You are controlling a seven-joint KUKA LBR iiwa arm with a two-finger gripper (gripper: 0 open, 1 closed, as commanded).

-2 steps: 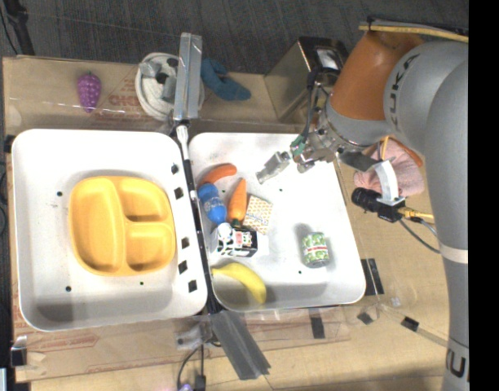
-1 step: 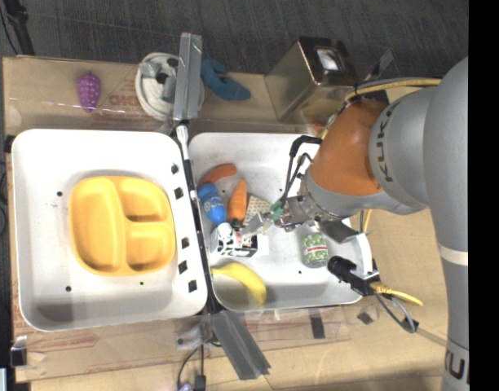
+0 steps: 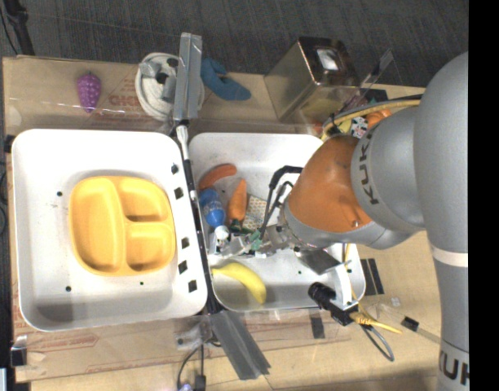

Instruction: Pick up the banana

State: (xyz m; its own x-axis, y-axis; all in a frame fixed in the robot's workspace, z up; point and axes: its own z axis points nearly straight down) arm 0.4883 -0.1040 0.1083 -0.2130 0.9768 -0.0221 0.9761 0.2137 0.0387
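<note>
The yellow banana (image 3: 243, 283) lies at the near left corner of the right bin (image 3: 258, 147). My gripper (image 3: 251, 243) reaches in from the right and hangs low just beyond the banana, among small cluttered items. Nothing visible shows the banana held; it rests on the bin floor. The grey arm with its orange band (image 3: 333, 192) covers the right half of this bin.
An orange carrot (image 3: 237, 201), a red oblong item (image 3: 218, 173) and a blue bottle (image 3: 214, 213) lie at the right bin's left side. The left bin (image 3: 37, 177) holds a yellow divided tray (image 3: 123, 222). Behind the bins are a purple toy (image 3: 89, 90), a white roll (image 3: 158, 84) and a brown box (image 3: 311, 76).
</note>
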